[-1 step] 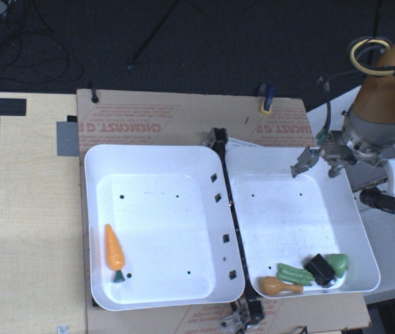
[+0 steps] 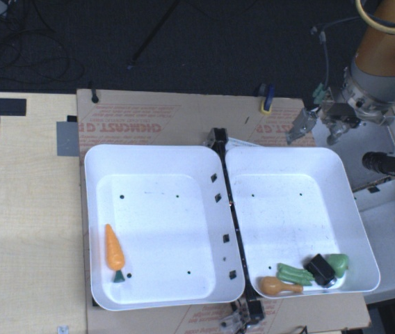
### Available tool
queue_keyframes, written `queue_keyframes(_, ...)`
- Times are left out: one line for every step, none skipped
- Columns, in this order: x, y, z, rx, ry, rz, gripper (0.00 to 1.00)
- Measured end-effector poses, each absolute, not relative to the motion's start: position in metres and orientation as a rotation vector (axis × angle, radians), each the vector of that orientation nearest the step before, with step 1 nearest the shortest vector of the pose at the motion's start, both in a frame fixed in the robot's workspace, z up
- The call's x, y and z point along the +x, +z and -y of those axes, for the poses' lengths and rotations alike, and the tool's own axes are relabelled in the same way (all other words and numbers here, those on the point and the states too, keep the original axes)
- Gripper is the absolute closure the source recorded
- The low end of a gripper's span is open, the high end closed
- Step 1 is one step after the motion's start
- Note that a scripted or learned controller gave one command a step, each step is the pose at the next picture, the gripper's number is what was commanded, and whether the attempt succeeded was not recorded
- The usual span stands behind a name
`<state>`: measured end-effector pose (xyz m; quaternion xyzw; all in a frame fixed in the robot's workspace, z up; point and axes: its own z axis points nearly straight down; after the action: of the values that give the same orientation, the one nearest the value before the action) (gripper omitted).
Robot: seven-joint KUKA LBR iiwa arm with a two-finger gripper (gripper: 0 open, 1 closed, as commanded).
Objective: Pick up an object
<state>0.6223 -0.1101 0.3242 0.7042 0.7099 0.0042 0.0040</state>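
End effector point(image 2: 316, 126) hangs spread wide, holding nothing, at one o'clock; the clustered black block point(image 2: 320, 269) and green pods point(image 2: 295, 274) risk a fouled grasp.

the grey kuka arm with its orange band point(image 2: 380, 30) enters at the upper right, wrist pointing down-left. its two-finger metal gripper point(image 2: 318, 131) hangs with fingers point(image 2: 299, 129) spread apart, nothing between them.

Cardboard sheet point(image 2: 149, 117) w/ red print lies under two white bins, left bin point(image 2: 93, 186) & right bin point(image 2: 347, 179) touching side by side. Blue-yellow clip point(image 2: 268, 98) at cardboard's far edge. Light wood tabletop point(image 2: 23, 221) at left, dark cables point(image 2: 17, 5) behind.
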Motion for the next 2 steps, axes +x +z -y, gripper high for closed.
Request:
queue_keyframes(0.6269,0.4822,0.0497,2.204,0.018,-2.221,0.00)
queue_keyframes(0.6264,0.4804,0.0507,2.214,-0.007,-2.232,1.00)
